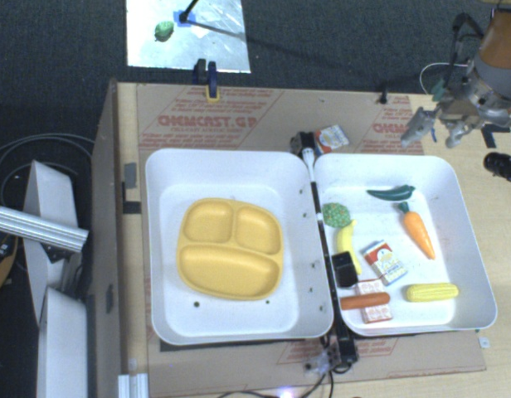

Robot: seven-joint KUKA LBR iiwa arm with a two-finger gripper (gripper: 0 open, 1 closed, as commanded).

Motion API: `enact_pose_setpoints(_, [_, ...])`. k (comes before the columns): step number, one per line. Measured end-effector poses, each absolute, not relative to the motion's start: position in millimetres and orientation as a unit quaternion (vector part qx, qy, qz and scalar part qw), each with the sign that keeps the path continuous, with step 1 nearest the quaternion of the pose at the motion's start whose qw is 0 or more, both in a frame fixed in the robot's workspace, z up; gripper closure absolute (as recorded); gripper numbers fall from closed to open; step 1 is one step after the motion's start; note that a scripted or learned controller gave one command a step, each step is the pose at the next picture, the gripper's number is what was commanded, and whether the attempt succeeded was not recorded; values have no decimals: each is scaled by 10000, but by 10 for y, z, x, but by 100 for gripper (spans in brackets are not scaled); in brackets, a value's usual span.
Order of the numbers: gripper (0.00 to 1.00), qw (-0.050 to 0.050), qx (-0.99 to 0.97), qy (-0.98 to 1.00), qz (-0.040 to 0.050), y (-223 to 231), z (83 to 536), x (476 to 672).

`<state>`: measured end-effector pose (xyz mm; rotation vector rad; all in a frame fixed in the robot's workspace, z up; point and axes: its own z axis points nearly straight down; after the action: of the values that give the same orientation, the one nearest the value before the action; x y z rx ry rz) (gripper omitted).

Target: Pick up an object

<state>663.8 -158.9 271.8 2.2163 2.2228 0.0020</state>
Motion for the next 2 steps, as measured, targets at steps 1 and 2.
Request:
enact_pose_setpoints(1, [0,-7,7066,7076,-4,-1689,1699,6430])
enact_pose_setpoints(2, [0,3,7062,7080,2,-1755,838,6529])
